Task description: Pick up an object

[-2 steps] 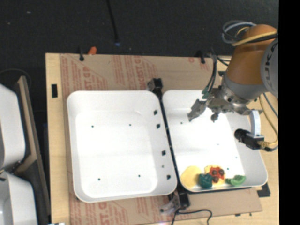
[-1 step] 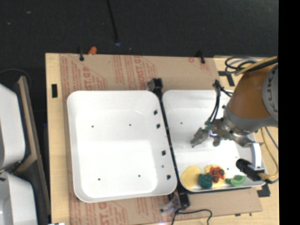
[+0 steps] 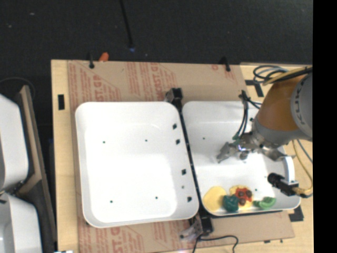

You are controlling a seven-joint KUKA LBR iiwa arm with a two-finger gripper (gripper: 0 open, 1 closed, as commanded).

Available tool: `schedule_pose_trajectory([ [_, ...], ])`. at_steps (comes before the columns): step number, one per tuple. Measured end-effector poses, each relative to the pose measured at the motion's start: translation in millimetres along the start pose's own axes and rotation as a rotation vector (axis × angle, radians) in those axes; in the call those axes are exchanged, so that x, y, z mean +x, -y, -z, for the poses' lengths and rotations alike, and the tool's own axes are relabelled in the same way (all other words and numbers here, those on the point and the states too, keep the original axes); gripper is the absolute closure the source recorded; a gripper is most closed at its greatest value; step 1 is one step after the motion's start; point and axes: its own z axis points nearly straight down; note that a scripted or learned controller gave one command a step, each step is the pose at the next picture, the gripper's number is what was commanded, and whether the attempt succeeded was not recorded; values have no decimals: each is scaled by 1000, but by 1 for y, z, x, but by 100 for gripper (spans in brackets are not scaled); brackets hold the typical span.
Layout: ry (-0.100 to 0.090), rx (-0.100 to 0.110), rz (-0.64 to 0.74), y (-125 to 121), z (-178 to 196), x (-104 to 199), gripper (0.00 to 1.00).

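Several small objects lie along the near edge of the right bin: a pale yellow round piece, a teal lump, a red and yellow item and a green piece. My gripper hangs over the middle of the right bin, above and behind these objects, apart from them. Its fingers are spread with nothing between them. The grey arm with its orange band reaches in from the right.
The left bin sits beside the right one, split from it by a rim with black clips. Both rest on a cardboard sheet. Cables trail at the upper right, and white equipment stands at the far left.
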Motion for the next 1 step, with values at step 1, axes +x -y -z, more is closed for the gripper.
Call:
schedule_pose_trajectory([
  [1, -1, -2, -73, 59, -6, 21, 0],
])
